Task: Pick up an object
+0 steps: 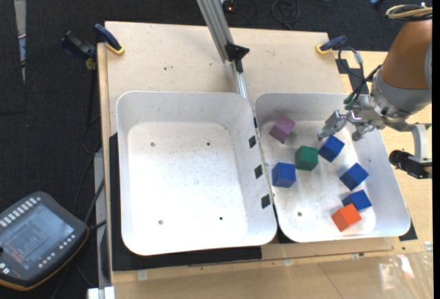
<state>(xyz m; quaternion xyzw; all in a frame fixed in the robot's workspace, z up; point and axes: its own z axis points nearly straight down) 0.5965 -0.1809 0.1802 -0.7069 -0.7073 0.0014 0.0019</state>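
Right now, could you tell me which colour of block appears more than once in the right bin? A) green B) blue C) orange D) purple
B: the right bin holds four blue blocks, at and, but one purple block, one green block and one orange block.

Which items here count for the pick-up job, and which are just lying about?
Job:
claw
blue cube beside it
green cube
purple cube
orange cube
right bin

Lying about:
left bin
teach pendant
clamps
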